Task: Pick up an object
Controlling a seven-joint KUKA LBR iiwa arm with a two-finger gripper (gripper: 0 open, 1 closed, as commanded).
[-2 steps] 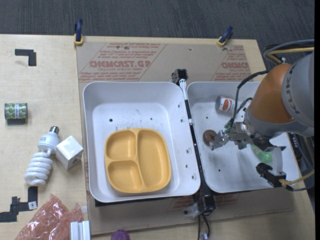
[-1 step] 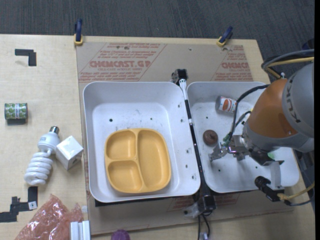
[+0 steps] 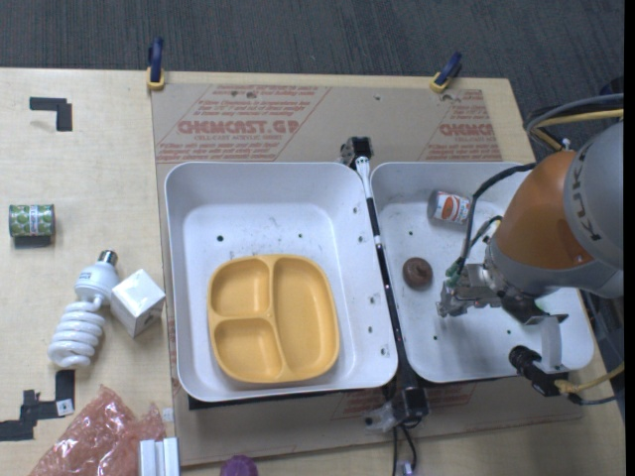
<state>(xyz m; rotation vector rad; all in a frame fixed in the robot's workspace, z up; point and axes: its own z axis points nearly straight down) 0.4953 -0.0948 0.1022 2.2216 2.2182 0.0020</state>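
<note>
In the right bin [image 3: 476, 365] the gripper [image 3: 451, 300] sits low over the floor, just right of a small brown round object [image 3: 417, 273]; how far it is open cannot be told, and nothing shows in its grasp. A small can [image 3: 449, 207] lies toward the far wall; the yellow divided plate [image 3: 274, 317] occupies the left bin [image 3: 189, 266]; judged so, the pick is not yet done.

Pale wooden bench [image 3: 79, 167] against dark grey carpet [image 3: 298, 13]
</note>
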